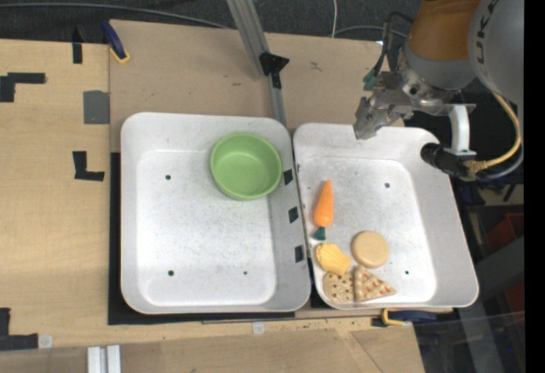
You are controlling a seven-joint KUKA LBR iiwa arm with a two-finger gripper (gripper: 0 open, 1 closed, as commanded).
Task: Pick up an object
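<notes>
Lying near the middle of the right-hand shallow white plastic bin [426, 218], a small orange toy carrot with a green stub [324, 204] is taken as the likeliest thing to be picked up, since it stands a little apart from the rest and offers a narrow body to close on. Just below it, a cluster is packed into the bin's near left corner: a yellow toy corn cob [333, 258], a round tan biscuit-like disc [370, 249], a brown dotted cracker [337, 286] and a triangular pizza-like slice [372, 286], touching or nearly touching, which would make a clean grasp harder. A round green plastic bowl [246, 165] is set upright in the left-hand white bin [170, 235], against its far right side. Both bins are carried side by side on the pale wooden tabletop [51, 192]. The claw [371, 122] is held over the far rim of the right bin, well apart from the carrot, which lies nearer the camera and to the left of it. Nothing is seen held, and whether the claw is spread or pressed together cannot be told.
</notes>
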